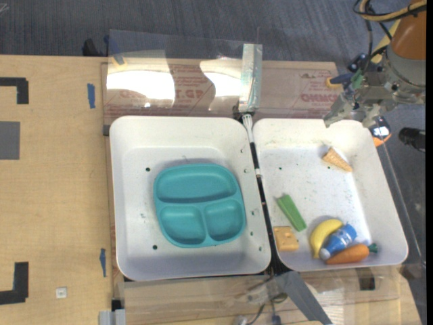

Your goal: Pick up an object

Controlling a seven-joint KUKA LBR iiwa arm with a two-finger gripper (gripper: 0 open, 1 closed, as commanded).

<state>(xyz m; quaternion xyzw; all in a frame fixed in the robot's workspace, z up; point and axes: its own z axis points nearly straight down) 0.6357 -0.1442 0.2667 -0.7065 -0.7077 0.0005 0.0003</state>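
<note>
Camera view: two white bins side by side on the desk (47, 181). Left bin (128, 141) holds a teal divided plate (198, 204), roughly centred. Right bin (304, 147) holds all the loose items: orange wedge-shaped piece (336, 159) at about 1 o'clock, green stick (291, 212) near centre, tan cracker-like square (285, 239) at 7 o'clock, and a cluster at 5 o'clock of banana (323, 233), blue-white bottle (338, 241) and carrot (349, 254), touching each other. Tool (355, 117) sits over the right bin's 1 o'clock corner, above the rim, nothing seen in it; open or closed, can't tell. Arm (406, 39) enters from 2 o'clock.
</note>
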